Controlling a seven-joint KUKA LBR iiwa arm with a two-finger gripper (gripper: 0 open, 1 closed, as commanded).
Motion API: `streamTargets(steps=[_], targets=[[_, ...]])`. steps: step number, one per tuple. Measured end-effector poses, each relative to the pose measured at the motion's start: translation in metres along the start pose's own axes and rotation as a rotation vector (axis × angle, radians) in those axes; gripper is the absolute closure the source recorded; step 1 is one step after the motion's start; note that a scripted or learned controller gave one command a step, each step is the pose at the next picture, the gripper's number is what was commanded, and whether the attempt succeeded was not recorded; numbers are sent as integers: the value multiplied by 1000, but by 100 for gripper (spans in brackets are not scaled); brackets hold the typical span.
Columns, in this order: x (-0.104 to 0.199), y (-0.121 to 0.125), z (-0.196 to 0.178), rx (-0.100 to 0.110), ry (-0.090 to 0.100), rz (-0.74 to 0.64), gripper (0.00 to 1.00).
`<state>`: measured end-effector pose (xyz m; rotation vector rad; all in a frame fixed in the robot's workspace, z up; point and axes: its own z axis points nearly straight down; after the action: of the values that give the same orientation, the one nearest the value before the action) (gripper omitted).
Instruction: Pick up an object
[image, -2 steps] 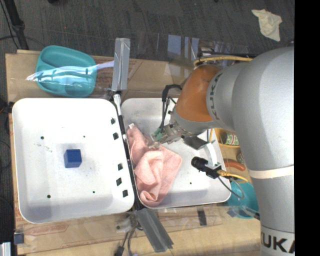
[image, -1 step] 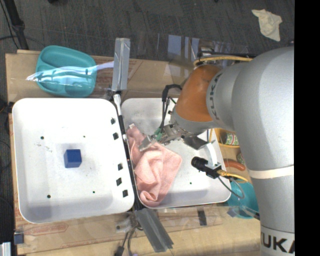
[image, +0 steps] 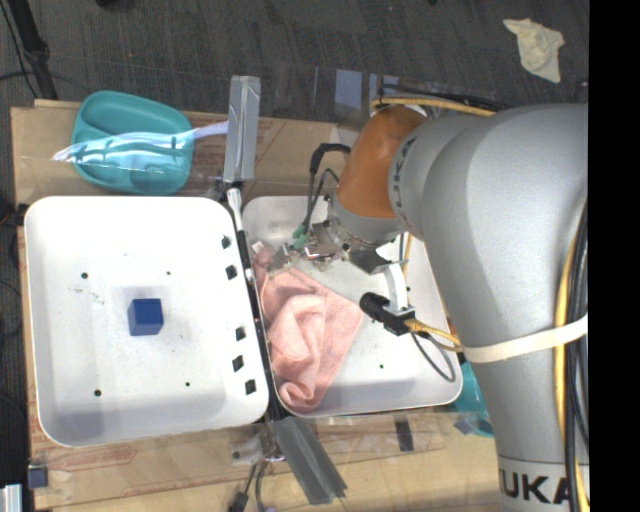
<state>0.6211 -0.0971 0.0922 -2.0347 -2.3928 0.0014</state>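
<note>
A crumpled pink cloth (image: 305, 335) lies along the left side of the right bin (image: 420, 385). A small blue cube (image: 146, 316) sits in the middle of the left bin (image: 60, 400). The grey arm with its orange band (image: 375, 165) reaches down into the back of the right bin. Its gripper (image: 315, 243) is low over the cloth's upper edge, near the bin's back left corner. Something small and green shows at the gripper, too small to identify.
A teal plastic scoop or bag (image: 130, 140) lies behind the left bin on the bench. A metal divider bracket (image: 240, 130) runs between the bins. Cables (image: 430, 335) trail across the right bin's right side. The arm's large body covers the right part of the bench.
</note>
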Motion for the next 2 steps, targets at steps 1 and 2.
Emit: streamTargets(steps=[1,2], targets=[[5,-50,0,2,1,21,0],[5,-50,-10,2,1,18,100]])
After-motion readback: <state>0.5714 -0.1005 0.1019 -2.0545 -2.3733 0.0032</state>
